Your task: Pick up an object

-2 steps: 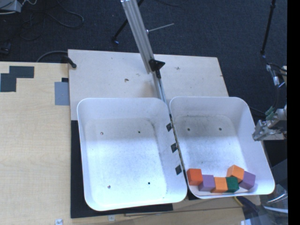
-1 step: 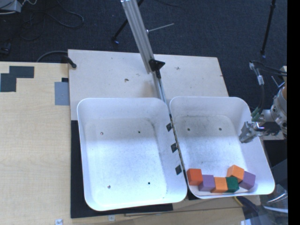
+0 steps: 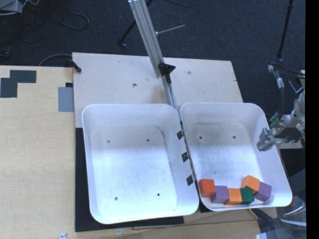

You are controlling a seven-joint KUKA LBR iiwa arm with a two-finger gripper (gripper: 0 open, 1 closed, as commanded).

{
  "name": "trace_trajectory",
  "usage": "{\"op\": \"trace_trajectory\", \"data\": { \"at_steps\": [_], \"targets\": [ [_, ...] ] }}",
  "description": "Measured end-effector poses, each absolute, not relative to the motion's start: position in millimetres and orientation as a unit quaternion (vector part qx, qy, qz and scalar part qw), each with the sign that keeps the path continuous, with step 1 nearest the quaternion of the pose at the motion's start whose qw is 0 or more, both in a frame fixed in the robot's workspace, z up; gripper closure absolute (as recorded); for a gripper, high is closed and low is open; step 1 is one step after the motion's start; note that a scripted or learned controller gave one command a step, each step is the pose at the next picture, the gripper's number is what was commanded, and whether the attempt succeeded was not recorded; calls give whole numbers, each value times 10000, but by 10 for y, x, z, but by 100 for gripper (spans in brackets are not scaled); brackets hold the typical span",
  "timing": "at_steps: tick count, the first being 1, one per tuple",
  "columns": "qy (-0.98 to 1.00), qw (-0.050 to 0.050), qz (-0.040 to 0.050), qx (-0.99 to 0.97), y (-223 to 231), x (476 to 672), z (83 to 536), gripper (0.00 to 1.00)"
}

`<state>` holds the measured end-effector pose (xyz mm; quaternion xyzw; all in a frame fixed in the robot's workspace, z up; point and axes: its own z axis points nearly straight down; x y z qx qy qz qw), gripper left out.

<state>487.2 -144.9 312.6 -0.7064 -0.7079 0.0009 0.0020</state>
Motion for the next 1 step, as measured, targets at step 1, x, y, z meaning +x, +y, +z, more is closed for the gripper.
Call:
{"op": "trace_trajectory", "data": {
  "at_steps": [1],
  "targets": [
    [-7082,-35,-18,-7060,-1453,5525,3722,100]
  ]
}}
